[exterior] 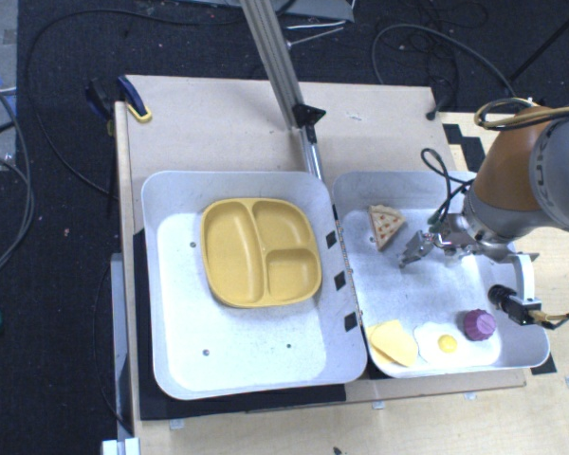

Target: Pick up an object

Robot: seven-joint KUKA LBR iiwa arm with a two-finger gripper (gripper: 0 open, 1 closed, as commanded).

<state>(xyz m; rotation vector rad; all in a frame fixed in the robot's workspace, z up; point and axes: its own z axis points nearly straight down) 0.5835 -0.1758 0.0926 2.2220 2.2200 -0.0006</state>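
Bench: 1 pale tan wooden benchtop (228,126), on dark carpet floor (57,55) w/ black cables strewn about. 1 grey metal pole (270,50) slants up from the bench's far edge, and 1 small blue-and-yellow clamp (133,100) sits at the far-left corner.

2 shallow white plastic bins side by side. Left bin (190,349) lies well left of the pincer and holds 1 yellow three-compartment plastic tray (261,251). Right bin (408,306) is the one under the pincer.

1 grey arm w/ orange band (512,173) reaches in from the right. Its pincer (419,251) is low over the right bin's mid area, nothing seen between the fingers; open or closed: can't tell, fingers too small and dark.

Pickable items in right bin, 4 total: 1 toy fried egg, white w/ yellow yolk (446,342), near-side of the pincer, slightly right; 1 flat yellow cheese-like wedge (393,342), near-side, touching the egg's left edge; 1 brown waffle-textured triangle slice (386,226), just left of the pincer, apart from it; 1 small purple round toy (478,325), near-right of the pincer, on the egg's right edge.
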